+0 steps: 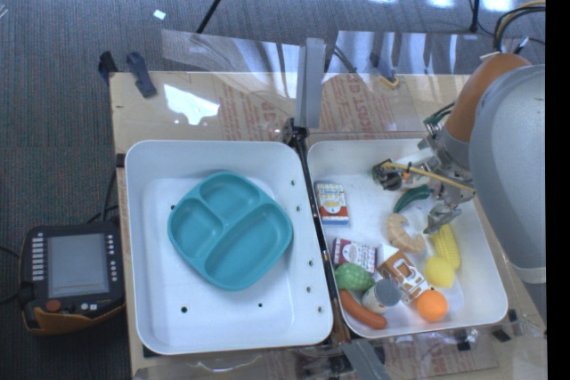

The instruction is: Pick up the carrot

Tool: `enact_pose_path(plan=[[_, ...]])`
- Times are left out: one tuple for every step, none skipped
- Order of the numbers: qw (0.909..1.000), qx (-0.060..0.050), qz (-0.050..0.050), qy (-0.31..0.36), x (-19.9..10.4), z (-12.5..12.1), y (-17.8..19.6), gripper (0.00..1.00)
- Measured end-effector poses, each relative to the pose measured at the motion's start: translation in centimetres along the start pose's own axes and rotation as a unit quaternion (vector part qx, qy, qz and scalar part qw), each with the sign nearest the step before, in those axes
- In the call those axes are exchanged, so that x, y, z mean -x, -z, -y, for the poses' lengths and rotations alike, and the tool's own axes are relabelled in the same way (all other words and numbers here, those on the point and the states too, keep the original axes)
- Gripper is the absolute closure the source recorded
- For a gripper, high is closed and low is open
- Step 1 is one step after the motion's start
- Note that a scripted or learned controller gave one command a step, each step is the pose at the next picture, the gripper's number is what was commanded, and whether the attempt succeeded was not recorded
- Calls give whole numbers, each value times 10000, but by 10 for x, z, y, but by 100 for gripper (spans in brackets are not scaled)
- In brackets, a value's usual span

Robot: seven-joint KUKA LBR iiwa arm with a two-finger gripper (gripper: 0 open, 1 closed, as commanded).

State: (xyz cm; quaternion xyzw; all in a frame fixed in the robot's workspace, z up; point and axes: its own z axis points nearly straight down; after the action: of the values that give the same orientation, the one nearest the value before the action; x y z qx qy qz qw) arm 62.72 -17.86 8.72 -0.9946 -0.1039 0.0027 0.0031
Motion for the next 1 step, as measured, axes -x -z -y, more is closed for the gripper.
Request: enact_pose_path(plan=[[9951, -174, -22, 970, 5, -9, -1, 0]])
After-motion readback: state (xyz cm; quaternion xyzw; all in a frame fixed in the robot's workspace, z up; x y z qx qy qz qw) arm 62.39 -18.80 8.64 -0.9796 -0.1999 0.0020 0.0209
